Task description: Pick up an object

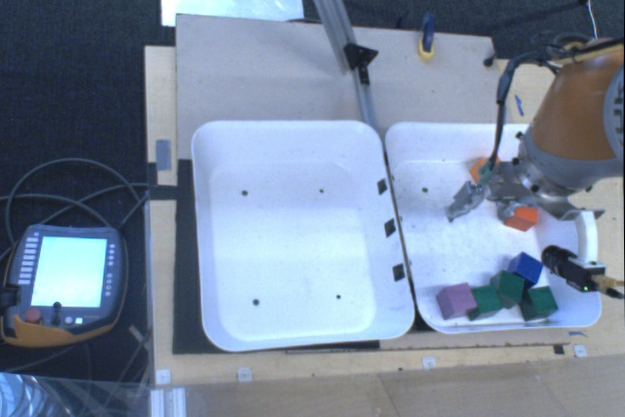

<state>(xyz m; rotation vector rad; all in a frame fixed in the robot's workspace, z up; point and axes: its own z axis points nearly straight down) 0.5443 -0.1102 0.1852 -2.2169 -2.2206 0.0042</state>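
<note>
Five small blocks [496, 293] huddle in the near corner of the right shallow white plastic bin [430, 312], nearer the camera than the gripper [469, 200] | orange blocks [520, 218] just beside and behind it | finger state: cannot tell | step: approach, nothing visibly held | next: descend squarely over one block.

1. Reaches in from the right edge of the frame, orange band [576, 107] uppermost at right.
2. Grey wrist [562, 173] sits just below the band, angled toward lower left.
3. Gripper [467, 201] points leftward, right of frame centre.
</note>
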